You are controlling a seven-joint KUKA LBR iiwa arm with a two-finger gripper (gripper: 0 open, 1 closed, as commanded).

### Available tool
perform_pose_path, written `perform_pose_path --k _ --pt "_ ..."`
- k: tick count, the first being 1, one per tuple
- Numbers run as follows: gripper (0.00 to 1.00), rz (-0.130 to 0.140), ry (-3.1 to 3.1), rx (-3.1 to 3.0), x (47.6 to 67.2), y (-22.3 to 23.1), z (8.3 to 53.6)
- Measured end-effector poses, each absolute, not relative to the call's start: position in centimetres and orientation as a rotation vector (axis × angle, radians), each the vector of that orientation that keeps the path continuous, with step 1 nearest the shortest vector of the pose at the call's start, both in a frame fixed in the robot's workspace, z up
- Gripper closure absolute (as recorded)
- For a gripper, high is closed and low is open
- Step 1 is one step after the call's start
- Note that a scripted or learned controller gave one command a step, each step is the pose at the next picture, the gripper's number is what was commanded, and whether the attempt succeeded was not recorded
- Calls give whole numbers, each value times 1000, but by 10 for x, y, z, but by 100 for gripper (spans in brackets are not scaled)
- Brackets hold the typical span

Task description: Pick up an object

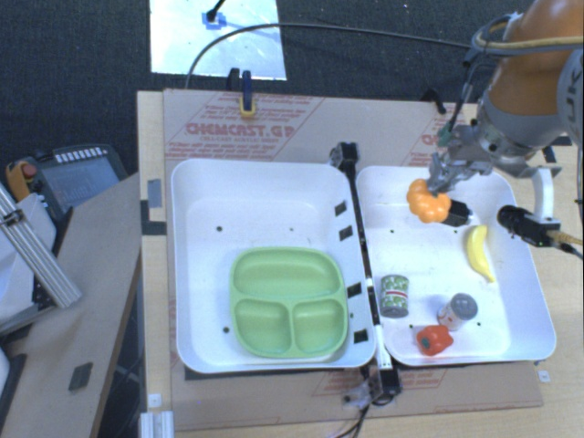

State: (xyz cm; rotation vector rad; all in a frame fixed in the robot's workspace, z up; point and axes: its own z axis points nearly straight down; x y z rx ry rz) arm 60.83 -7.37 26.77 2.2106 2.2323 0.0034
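My gripper (442, 181) hangs over the back of the right bin (520, 336). Its tip sits right at the top of an orange, lumpy toy fruit (427, 205). A small black piece (457, 213) lies against the fruit's right side. Whether the fruit is gripped is hidden by the gripper's own body. A yellow banana (478, 252) lies to the right of the fruit. Nearer the front are a green-labelled can (394, 296), a small bottle with a grey cap (457, 310) and a red toy vegetable (435, 339).
The left bin (210, 208) holds a green divided plate (287, 301) at its front. A black divider (358, 245) runs between the bins. A black fitting with a cable (522, 225) sits by the right bin's right wall.
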Motion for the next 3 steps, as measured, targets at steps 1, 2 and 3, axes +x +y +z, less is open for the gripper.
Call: perform_pose_path --k 1,2,3 --pt "100 3 2232 2211 603 -24 270" --pt "100 3 2234 2211 595 39 262" --pt "100 3 2231 2212 602 86 250"
